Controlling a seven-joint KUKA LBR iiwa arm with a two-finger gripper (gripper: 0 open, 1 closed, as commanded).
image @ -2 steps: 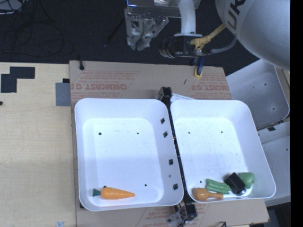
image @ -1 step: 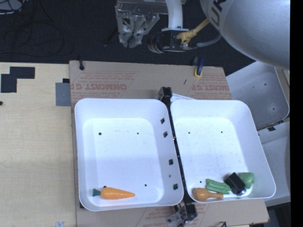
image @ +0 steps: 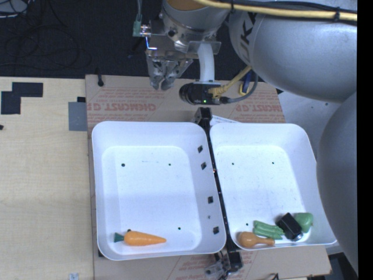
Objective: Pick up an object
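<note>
An orange toy carrot (image: 143,238) with a green top lies along the near wall of the left bin (image: 105,139). In the near right corner of the right bin (image: 303,134) sit a tan pear-shaped toy (image: 254,240), a green bean-like piece (image: 268,230), a black block (image: 289,226) and a green leafy piece (image: 304,219), packed together. My gripper (image: 163,81) hangs high above the cardboard behind the left bin's far edge, far from every object. Its fingers point down, close together, with nothing between them.
The big grey arm fills the upper right and overhangs the right bin's far right side. A black divider strip (image: 208,179) with clips runs between the bins. Cardboard (image: 125,98) lies under the bins, and a wooden bench surface (image: 41,185) stretches to the left.
</note>
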